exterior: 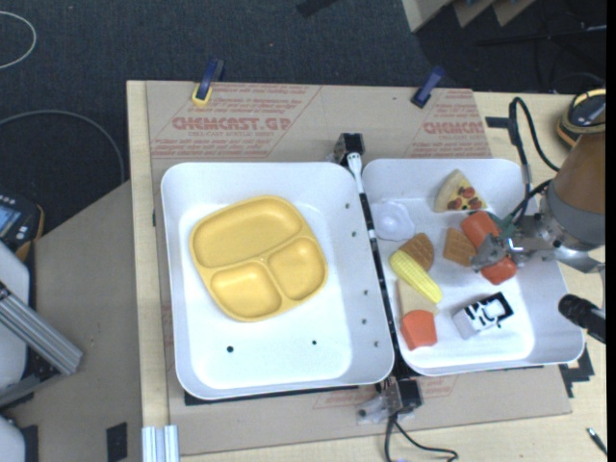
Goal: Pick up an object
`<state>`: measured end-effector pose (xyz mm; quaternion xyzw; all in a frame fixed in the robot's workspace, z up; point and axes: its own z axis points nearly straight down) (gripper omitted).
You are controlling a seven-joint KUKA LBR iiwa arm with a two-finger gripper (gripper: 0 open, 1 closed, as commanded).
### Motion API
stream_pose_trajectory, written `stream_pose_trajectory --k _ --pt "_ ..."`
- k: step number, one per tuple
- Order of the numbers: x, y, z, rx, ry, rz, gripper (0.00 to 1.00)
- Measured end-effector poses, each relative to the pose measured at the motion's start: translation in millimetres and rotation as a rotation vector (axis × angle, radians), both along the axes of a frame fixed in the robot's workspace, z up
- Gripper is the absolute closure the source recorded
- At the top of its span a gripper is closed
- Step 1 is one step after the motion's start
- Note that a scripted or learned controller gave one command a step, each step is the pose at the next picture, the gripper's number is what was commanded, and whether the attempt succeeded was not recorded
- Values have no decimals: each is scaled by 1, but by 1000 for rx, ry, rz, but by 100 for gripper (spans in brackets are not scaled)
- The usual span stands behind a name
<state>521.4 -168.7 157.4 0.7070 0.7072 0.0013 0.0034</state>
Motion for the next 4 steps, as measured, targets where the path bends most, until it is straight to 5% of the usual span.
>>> stream_pose_trajectory --k 2,4 --pt "2 0 69 1 1 0 100" --pt "0 122 78 6 8 7 100"
